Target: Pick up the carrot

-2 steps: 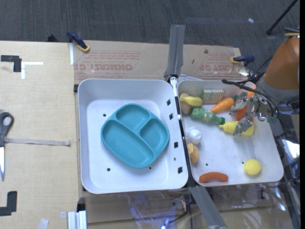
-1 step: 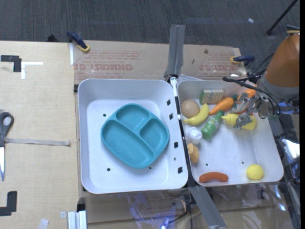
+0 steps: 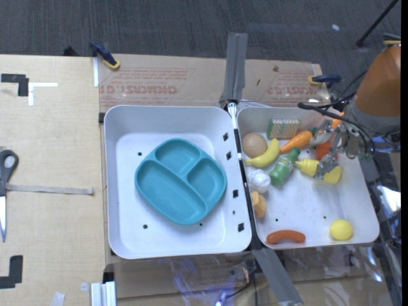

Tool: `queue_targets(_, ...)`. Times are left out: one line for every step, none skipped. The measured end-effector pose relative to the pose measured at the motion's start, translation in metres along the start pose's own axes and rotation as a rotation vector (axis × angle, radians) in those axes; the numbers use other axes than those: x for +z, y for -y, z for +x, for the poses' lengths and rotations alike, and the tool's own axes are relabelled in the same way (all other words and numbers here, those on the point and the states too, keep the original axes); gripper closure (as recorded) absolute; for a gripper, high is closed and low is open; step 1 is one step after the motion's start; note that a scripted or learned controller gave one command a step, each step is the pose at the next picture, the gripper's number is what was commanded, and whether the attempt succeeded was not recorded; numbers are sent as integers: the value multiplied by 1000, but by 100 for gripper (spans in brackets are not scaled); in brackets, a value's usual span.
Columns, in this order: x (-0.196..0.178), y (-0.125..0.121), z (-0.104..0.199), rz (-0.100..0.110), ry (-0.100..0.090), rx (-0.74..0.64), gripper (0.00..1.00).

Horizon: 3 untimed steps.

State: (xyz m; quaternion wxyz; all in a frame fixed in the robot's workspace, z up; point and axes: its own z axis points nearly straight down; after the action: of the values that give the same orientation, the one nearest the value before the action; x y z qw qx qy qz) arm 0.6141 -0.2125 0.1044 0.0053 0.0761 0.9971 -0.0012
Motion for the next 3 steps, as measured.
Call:
queue_targets(13, 3, -34, -7, -49, 7, 0)
queue_targets(-55, 4, -43, 0, -3, 168, 0)
queue_targets(-9, 2, -44, -3, 10, 288, 0)
